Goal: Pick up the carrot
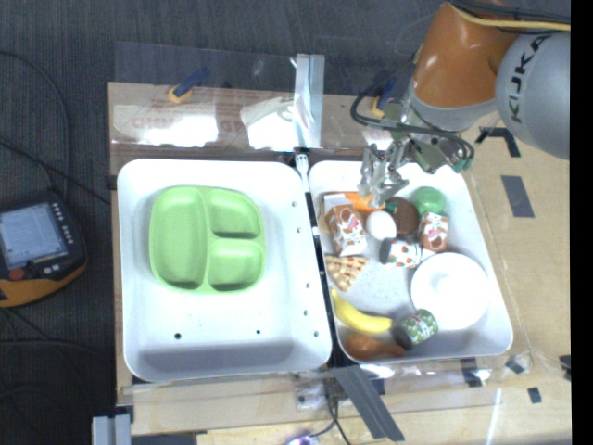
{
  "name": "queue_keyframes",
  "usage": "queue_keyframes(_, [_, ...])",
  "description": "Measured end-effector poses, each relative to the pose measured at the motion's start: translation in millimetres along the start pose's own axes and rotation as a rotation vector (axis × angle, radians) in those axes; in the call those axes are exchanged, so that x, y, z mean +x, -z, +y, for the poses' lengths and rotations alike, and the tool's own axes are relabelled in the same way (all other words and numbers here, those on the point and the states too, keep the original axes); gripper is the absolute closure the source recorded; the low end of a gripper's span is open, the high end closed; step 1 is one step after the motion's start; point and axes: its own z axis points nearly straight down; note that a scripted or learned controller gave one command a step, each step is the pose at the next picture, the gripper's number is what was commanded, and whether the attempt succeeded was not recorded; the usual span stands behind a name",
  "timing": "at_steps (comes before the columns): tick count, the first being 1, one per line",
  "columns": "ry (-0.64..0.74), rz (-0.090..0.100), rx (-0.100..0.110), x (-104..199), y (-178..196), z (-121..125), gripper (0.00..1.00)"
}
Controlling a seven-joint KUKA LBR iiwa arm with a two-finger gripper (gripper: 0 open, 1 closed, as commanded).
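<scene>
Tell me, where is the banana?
The banana lies in the right bin, near its front edge, just below the waffle and left of the white plate.

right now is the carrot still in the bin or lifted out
In the bin: the carrot lies at the right bin's top edge, under the pincer.

Wooden bench [519, 202] carries two shallow white bins side by side: left bin [139, 341] and right bin [496, 323], rims touching at centre. Behind them, crumpled clear plastic sheeting [213, 119] lies on the bench. Dark tape marks [517, 193] sit on the bench's right part.
</scene>
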Motion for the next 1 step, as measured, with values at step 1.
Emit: queue_keyframes(1, [0.063, -0.025, 0.019, 15.4, -60.6, -1.0, 1.0])
